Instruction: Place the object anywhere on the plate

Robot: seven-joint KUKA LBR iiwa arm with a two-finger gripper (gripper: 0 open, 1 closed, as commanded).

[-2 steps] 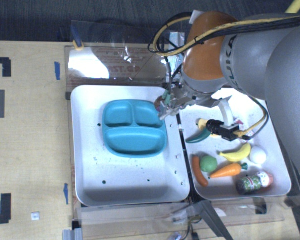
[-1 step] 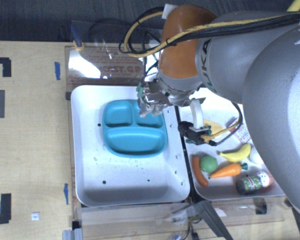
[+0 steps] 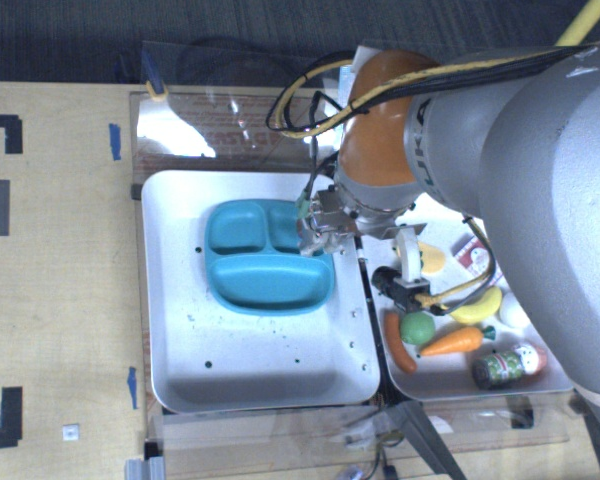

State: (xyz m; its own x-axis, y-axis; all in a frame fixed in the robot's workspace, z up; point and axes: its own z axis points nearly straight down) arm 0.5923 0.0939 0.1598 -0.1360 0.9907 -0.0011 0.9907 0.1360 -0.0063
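The grey arm (image 3: 500,158) reaches in from the right, its hand (image 3: 318,226) low over the right edge of the blue plate (image 3: 265,258) in the left bin (image 3: 250,368). Its grip cannot be made out. The arm hides much of the right bin (image 3: 480,393), where a carrot (image 3: 450,342), banana (image 3: 477,308) and green ball (image 3: 417,328) lie.

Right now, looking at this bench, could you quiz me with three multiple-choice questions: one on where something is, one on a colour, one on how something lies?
1. Where is the plate?
A. left bin
B. right bin
C. on the wood

2. What colour is the plate?
A. red
B. blue
C. yellow

3. How does the carrot lie?
A. standing upright
B. on its side
C. on the plate

Answers:
1 A: it sits in the left bin.
2 B: it is plainly blue against the white.
3 B: it lies flat in the right bin, among other toy foods.
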